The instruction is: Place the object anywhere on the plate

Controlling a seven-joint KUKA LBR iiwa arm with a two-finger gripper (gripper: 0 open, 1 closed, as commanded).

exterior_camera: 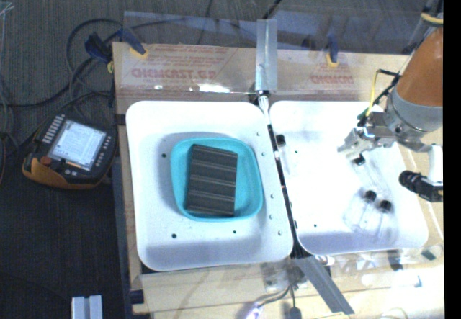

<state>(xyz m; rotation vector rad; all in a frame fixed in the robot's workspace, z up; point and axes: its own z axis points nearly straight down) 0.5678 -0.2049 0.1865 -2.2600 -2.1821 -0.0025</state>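
A dark grey ridged rectangular block lies flat on the light blue plate, which sits in the middle of the left bin. My gripper hangs over the upper right part of the right bin, well to the right of the plate and apart from the block. The arm's orange band and grey wrist rise behind it at the right edge.
A metal divider separates the two bins. Small black and clear parts lie low in the right bin. A cardboard wall backs the bench. A hand-held control pendant rests on the floor to the left.
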